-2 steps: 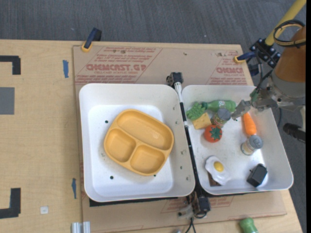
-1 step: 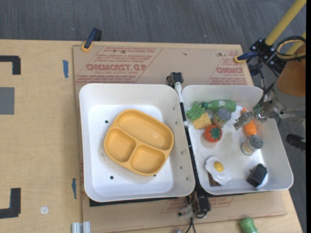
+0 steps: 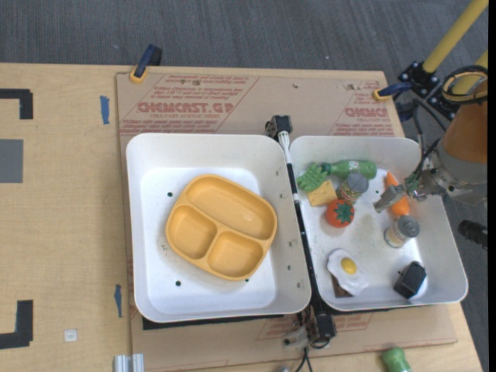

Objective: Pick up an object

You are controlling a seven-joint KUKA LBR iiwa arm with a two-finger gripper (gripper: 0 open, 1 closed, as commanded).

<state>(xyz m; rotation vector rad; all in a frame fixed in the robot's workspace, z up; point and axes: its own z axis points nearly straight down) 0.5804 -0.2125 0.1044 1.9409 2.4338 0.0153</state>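
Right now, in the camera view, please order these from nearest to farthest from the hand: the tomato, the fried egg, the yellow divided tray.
1. Tomato, right bin, just left of the hand.
2. Fried egg, right bin, near the front edge.
3. Yellow divided tray, in the left bin.

I am seeing bare floor along the near edge of the right bin between the fried egg and the black block. The tomato, cheese wedge and green bottle are crowding its far-left corner. The yellow tray is covering the left bin's middle.
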